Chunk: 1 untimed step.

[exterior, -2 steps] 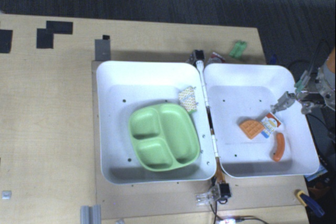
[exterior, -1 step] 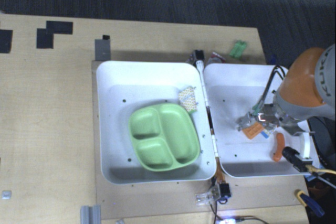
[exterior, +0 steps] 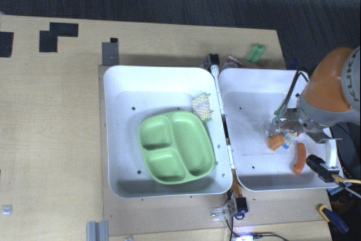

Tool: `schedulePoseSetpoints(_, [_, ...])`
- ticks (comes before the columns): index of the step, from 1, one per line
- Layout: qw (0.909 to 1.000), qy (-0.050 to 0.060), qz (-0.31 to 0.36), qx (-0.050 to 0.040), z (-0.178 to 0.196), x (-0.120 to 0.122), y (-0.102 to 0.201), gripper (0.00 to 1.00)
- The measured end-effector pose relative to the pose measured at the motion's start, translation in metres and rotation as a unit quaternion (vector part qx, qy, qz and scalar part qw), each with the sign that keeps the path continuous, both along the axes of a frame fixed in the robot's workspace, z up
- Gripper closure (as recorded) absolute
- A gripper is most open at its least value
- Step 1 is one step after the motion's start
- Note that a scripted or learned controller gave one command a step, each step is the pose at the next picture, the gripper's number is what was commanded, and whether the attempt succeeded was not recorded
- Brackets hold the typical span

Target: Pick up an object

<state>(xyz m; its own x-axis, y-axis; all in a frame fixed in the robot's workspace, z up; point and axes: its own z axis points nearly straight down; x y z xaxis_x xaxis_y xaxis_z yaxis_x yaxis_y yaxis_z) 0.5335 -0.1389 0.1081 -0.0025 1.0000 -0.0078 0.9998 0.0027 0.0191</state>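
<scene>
The gripper (exterior: pixel 284 134) hangs low over the right bin (exterior: pixel 248 115), beside its right wall; its hold, if any, I cannot tell. Just beneath lies an orange object (exterior: pixel 276 143), which could be nudged aside against the nearby orange sausage-shaped piece (exterior: pixel 298 158).

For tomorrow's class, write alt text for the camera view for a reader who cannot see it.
The arm's tool hangs low over small orange items in the right bin. The left bin holds a green tray and a patterned scrap.
</scene>
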Motion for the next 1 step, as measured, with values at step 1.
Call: schedulePoseSetpoints(1, [1.0000, 0.007, 0.001, 0.0038, 0.1066, -0.0128, 0.0403, 1.00])
